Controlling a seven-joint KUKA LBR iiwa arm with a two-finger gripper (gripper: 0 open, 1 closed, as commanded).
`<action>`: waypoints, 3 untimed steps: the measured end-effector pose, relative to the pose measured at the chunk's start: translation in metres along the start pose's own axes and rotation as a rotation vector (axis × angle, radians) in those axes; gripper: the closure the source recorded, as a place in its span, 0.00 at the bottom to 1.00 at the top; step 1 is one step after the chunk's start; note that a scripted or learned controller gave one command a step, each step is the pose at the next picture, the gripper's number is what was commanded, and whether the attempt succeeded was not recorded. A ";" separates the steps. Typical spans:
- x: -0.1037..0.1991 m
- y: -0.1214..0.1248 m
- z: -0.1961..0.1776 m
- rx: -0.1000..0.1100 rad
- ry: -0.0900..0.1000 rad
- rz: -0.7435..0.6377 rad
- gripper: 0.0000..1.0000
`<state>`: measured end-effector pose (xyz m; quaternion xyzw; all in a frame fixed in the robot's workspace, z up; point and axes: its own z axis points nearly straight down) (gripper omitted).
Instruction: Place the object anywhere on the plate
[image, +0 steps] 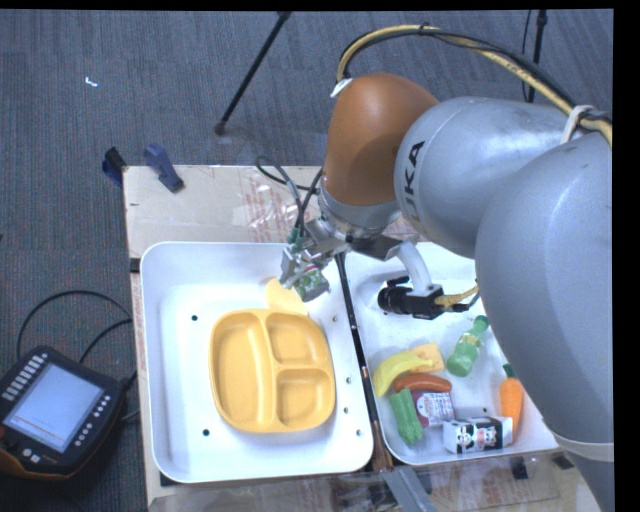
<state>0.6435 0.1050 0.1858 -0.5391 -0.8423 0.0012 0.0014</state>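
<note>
A yellow divided plate (270, 372) lies in the left white bin (165, 300). My gripper (305, 275) hangs over that bin's far right part, just beyond the plate's far rim. A small pale yellow object (281, 296) sits right under the gripper's tip, touching or overlapping the plate's far edge. The view does not show whether it is held or resting.
The right bin (520, 440) holds a banana (395, 367), a cheese wedge (430, 355), a sausage (422, 383), a green vegetable (406, 416), a red packet (436, 405), a green bottle (466, 350), a carrot (511, 398) and a small carton (478, 434). A teach pendant (55, 410) lies on the floor at left.
</note>
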 end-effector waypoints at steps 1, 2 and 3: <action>0.051 -0.019 0.053 0.001 0.000 -0.143 1.00; 0.049 -0.019 0.044 0.002 0.002 -0.136 1.00; 0.049 -0.019 0.044 0.002 0.002 -0.135 0.00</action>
